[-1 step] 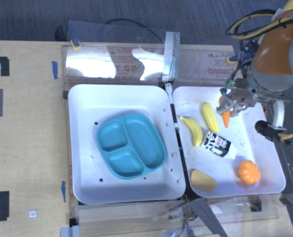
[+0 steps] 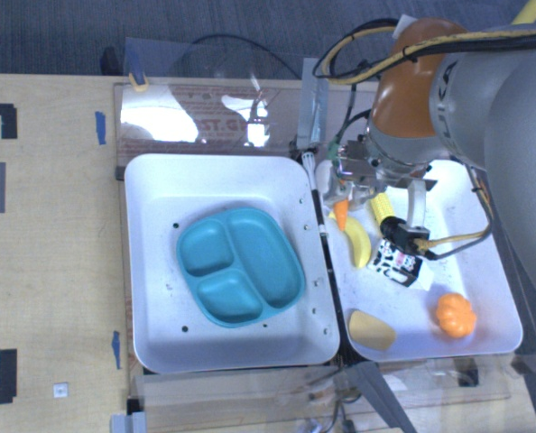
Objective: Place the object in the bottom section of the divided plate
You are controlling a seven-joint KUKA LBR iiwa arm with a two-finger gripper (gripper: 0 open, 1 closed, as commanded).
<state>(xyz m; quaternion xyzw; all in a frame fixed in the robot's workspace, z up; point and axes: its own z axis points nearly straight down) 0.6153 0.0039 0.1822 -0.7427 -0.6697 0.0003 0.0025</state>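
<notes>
A blue divided plate (image 2: 241, 264) lies in the left white bin (image 2: 160, 188), with three sections. My gripper (image 2: 344, 190) hangs over the far left part of the right bin (image 2: 494, 269), close to the wall between the bins. Just below it sit a small orange piece (image 2: 340, 213) and a yellow banana (image 2: 359, 242). The wrist hides how the gripper meets them. Another yellow item (image 2: 382, 209) lies beside the banana.
In the right bin there are also an orange fruit (image 2: 455, 315), a tan wedge (image 2: 372, 330) at the near edge and a black-and-white patterned item (image 2: 399, 260). The arm and its cables cover the bin's far right.
</notes>
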